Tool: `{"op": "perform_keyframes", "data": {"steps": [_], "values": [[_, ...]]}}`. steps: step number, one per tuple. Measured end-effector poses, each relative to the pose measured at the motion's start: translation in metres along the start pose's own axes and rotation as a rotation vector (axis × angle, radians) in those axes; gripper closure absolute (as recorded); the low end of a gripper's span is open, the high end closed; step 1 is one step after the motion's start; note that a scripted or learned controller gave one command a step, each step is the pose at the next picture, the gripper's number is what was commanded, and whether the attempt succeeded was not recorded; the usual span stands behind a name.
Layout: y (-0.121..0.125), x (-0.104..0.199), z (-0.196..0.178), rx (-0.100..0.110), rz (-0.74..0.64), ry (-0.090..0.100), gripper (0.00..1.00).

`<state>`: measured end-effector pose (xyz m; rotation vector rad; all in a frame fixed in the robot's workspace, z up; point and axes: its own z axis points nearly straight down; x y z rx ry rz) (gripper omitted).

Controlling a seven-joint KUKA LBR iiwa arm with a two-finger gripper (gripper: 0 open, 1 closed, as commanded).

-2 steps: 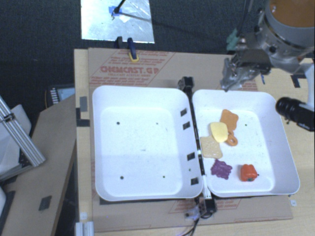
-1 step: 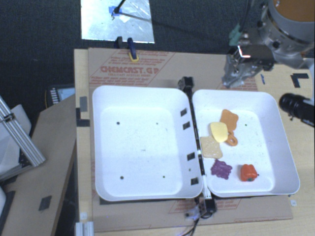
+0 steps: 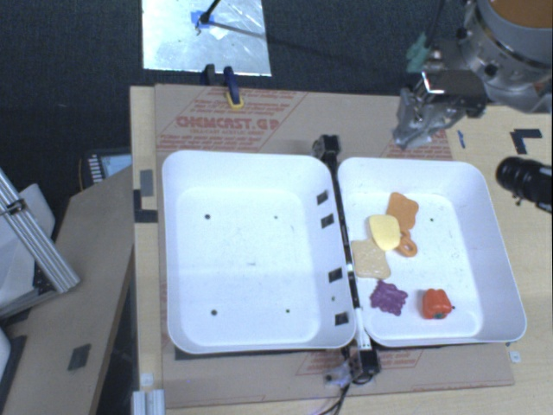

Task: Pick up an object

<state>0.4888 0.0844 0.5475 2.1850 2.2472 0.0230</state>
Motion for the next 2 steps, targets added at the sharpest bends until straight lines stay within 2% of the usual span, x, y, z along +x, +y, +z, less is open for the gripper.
{"op": "perform_keyframes", "data": {"steps": [2], "values": [[0.001,0.001,-0.022,-0.006,-0.009,0.002,1.00]]}}
